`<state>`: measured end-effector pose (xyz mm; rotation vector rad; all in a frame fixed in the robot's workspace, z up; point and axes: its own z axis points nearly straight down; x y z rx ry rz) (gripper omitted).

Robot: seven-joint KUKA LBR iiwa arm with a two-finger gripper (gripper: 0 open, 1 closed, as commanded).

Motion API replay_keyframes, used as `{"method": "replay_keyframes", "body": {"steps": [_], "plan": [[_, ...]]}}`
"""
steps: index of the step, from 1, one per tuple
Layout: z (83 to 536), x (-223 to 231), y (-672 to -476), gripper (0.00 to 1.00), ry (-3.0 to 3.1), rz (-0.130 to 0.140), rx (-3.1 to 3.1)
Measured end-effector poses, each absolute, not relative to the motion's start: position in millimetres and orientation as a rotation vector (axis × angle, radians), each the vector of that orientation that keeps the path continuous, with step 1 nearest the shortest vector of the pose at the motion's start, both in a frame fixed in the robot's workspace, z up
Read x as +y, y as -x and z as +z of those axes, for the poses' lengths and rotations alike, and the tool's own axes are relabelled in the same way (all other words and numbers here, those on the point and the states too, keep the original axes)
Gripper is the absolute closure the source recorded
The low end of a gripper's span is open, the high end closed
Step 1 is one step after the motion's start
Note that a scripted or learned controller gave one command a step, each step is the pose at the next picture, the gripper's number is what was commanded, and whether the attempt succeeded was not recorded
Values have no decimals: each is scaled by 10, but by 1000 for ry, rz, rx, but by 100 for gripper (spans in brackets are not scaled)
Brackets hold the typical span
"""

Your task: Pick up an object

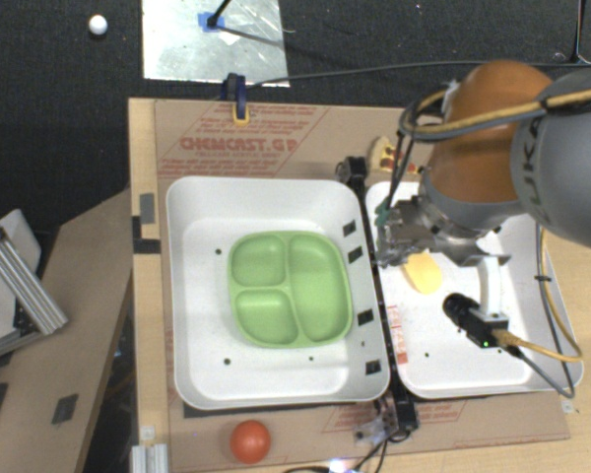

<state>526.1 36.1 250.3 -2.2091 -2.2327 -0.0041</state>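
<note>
Closest to the camera there's a red-orange ball [249, 441] sitting on the brown board [276, 136] just outside the left bin [202, 215]. That bin has a green divided plate [289, 289] lying flat in the middle. The right bin [453, 372] is where the action is: a yellow thing [426, 274] lies near its left wall, and the gripper [406, 239] hangs right over its upper edge, touching or nearly so. I honestly can't tell if the gripper is open or closed from this angle, and the yellow thing looks like it's lying on the bin floor rather than lifted.

Further back the board has red "CHEMCAST GP" print and a blue clamp [235, 92] on its far edge. Behind that is black cloth with a silvery sheet [177, 37] and a small white ball [98, 25]. A wooden bench [89, 294] and a metal rail [20, 274] are off to the left.
</note>
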Motion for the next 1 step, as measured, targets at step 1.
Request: {"method": "replay_keyframes", "body": {"steps": [1], "plan": [[2484,851,-5214,100,2210,-5,-2232]]}}
